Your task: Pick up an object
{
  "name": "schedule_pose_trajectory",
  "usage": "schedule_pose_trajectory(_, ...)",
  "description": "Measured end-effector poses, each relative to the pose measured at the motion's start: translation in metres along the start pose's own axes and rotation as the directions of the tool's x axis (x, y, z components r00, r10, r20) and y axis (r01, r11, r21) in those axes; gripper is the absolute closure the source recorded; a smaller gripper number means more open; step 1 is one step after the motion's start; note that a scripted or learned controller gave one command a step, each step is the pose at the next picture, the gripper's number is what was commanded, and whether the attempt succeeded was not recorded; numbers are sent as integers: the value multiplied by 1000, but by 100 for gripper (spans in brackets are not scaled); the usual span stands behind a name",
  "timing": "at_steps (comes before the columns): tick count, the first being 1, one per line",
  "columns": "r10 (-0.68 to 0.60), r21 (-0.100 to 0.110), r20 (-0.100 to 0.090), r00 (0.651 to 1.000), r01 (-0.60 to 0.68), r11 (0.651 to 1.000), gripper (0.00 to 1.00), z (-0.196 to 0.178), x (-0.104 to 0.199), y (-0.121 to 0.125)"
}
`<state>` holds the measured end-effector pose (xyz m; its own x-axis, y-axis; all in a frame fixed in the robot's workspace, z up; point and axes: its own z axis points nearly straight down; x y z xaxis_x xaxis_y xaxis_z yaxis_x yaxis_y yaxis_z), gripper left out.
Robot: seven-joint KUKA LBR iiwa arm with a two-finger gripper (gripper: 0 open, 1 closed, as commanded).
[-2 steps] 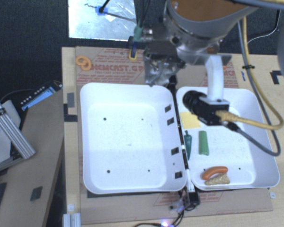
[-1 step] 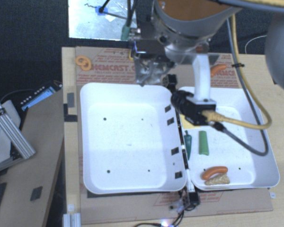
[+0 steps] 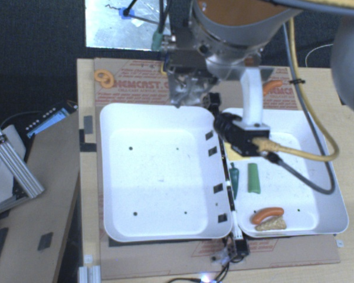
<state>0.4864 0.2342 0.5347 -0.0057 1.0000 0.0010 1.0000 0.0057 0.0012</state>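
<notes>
The arm reached in over the right bin, and its end effector hung above the far rim of the left bin; whether it was clenched or released could not be told, as the bulky wrist hid it. The likely targets lay loose in the right bin's near half: a smooth green stick, a darker green piece against the dividing wall, a glossy orange sausage and a rough tan lump touching it. Both bins were shallow, white, matte plastic on the desk.
</notes>
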Motion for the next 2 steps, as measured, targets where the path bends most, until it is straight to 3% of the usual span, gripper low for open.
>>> schedule_pose_trajectory(2, 0, 0, 0, 1000, 0, 1000, 100, 0, 0, 0)
